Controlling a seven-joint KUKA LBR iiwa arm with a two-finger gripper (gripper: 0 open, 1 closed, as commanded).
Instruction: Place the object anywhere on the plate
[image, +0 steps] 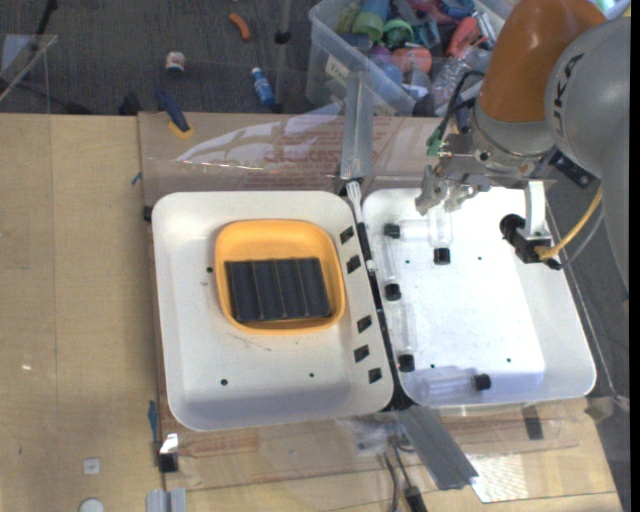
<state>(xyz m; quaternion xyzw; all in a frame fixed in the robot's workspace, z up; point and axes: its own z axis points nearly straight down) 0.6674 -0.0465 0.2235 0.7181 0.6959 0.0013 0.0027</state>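
Note:
A dark grey ribbed rectangular object (278, 290) lies flat on the orange plate (232, 243) in the left bin (185, 340). It covers most of the plate's floor and sits slightly toward the near side. My gripper (443, 197) hangs over the far edge of the right bin (520, 330), well to the right of the plate. It is open with nothing between its fingers. The orange-banded wrist (530, 60) rises above it at the top right.
A row of black clips (362, 300) runs along the divider between the two bins. A few small black fittings (441, 256) and clear pieces (447, 382) lie in the right bin. A crate of colourful toys (400, 40) stands beyond the bench.

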